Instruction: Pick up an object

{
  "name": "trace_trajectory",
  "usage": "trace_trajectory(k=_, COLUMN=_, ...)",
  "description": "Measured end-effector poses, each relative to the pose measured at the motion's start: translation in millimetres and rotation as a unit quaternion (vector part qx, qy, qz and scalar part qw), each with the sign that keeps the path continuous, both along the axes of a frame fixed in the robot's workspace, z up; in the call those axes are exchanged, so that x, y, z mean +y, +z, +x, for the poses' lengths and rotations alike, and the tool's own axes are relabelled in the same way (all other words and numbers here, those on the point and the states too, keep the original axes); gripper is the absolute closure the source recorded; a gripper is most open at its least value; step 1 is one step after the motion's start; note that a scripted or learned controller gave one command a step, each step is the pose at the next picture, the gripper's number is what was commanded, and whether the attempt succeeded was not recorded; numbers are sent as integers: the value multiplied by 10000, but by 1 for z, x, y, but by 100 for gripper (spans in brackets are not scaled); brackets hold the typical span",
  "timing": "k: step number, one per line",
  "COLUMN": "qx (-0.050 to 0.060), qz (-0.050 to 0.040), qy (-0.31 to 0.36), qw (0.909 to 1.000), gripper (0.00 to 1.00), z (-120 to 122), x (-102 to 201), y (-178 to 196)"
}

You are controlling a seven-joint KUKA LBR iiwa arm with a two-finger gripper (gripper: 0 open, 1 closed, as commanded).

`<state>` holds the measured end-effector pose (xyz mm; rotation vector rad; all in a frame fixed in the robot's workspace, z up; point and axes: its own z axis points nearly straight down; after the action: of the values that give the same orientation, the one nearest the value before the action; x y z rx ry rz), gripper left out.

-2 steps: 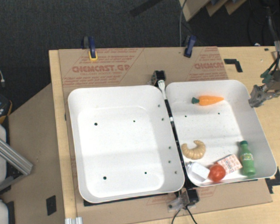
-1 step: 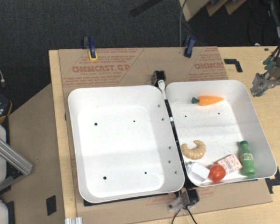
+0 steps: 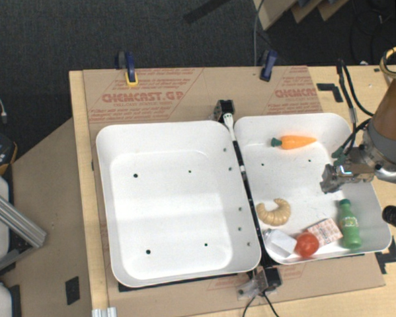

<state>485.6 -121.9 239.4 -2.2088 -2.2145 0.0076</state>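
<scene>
Where the cardboard-covered counter [image 3: 181, 89] spreads under everything, two shallow white bins sit side by side on it, clamped at the far edge by two blue clips [image 3: 128, 64].

Left bin [image 3: 114, 192]: broad white floor, a few small dark holes.

Right bin [image 3: 250, 135]: carries all the loose items. A black strip [image 3: 242, 172] runs along the seam between the two bins.

Arm [image 3: 388, 131]: reaches in from the right, grey body with a tan-orange section above the wrist, dark cables looping behind it near the bin's right rim.

Claw [image 3: 331, 178]: low over the right side of the right bin, just above the green bottle. Fingers are a dark grey blur from this angle; cannot tell whether they are spread or pressed together. Nothing visible between them.

Items, larger to smaller:
- Croissant [image 3: 275, 211], tan, curled, near the bin's left wall, about mid-depth.
- Green bottle [image 3: 348, 225], lying toward the near right corner, just beside the claw.
- Carrot [image 3: 294, 141], orange with a green tip pointing left, at the far end, well apart from the rest.
- White packet with red print [image 3: 326, 231], between bottle and tomato, touching the tomato.
- Red tomato [image 3: 306, 244], near front edge.
</scene>
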Motion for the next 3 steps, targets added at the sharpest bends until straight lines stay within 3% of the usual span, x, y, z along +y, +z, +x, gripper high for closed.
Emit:
trace_trajectory(k=1, qx=13, qz=-17, qy=-37, qw=10000, gripper=100, z=-11, x=-38, y=-150)
trace_trajectory(k=2, qx=-77, qz=-37, qy=-23, qw=10000, gripper=100, z=-6, x=-37, y=-131)
trace_trajectory(k=3, qx=-88, qz=-44, qy=-25, qw=9999, gripper=100, z=-6, x=-37, y=-121)
